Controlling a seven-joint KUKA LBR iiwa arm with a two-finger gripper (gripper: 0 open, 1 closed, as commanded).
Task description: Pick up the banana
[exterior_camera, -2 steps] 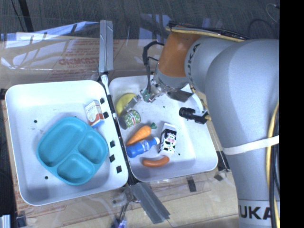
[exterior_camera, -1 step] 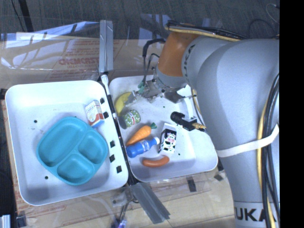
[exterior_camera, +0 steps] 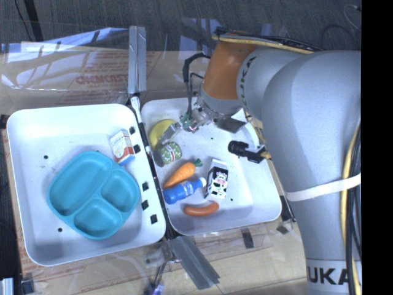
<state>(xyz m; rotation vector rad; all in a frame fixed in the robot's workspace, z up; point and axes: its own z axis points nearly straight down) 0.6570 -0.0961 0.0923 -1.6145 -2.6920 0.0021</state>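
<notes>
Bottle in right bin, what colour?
Blue bottle with a white cap, seen in the camera view.

You see a thick grey arm [exterior_camera: 307, 134] with an orange band [exterior_camera: 224, 69] (black cables run beside it) and white letters "UKA" low down.

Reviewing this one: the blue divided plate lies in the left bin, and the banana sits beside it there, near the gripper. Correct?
Not quite. The camera view shows the banana in the right bin, near the gripper. The blue divided plate does lie in the left bin.
</notes>
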